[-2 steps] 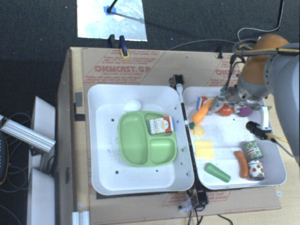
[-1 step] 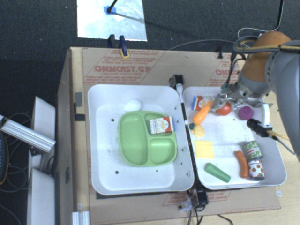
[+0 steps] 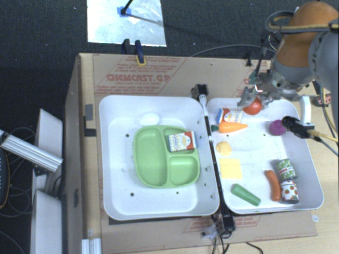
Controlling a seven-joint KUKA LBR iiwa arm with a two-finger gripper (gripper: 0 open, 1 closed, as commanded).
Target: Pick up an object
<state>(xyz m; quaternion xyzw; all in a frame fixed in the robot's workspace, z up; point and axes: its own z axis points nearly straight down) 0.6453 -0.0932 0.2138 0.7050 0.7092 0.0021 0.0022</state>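
Gripper (image 3: 249, 100), grip state unclear, sits at the tomato (image 3: 254, 108); the round tomato may roll toward the carrot (image 3: 232, 126).

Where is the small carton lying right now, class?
In the camera view, the small carton lies in the left bin, in the upper right compartment of the green divided tray, near the divider between the bins.

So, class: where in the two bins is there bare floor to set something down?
Left bin: bare floor around the green tray. Right bin: a patch between the yellow square, purple ball and sausage. Crowded around the carrot, under the gripper.
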